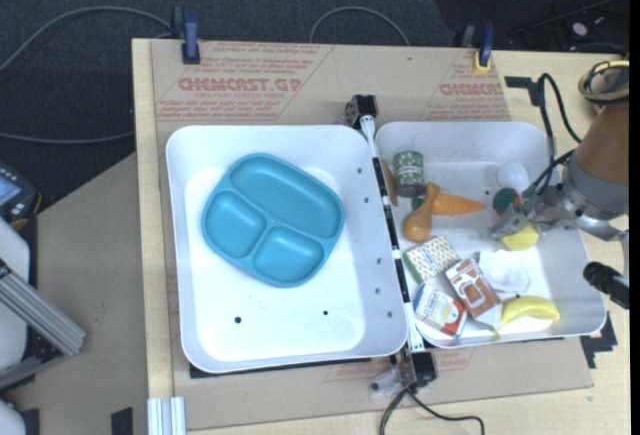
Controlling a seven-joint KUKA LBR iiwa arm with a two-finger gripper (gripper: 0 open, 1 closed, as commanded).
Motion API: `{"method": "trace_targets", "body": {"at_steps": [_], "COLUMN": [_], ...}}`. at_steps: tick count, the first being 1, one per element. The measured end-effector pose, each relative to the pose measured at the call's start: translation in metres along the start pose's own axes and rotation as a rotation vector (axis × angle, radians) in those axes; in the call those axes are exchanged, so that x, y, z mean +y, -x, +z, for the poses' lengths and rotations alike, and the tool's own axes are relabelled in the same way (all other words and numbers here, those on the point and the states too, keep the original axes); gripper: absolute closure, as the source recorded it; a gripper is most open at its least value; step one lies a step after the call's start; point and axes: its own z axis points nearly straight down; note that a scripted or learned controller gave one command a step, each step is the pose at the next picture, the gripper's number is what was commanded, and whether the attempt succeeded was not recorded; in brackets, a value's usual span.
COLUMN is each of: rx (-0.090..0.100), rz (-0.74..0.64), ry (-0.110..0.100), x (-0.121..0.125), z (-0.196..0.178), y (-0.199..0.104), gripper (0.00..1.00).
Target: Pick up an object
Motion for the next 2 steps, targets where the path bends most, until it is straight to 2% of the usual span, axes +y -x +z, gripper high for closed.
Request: {"method": "trace_targets", "body": {"at_steps": [1, 2], "rx": [-0.005, 0.003], "rz": [0.005, -0.002], "ry": [-0.001, -0.002], "x": [0.084, -0.008], "z": [0.007, -0.095], "y": [-0.098, -0.146], "gripper": [1.0, 1.0]}}
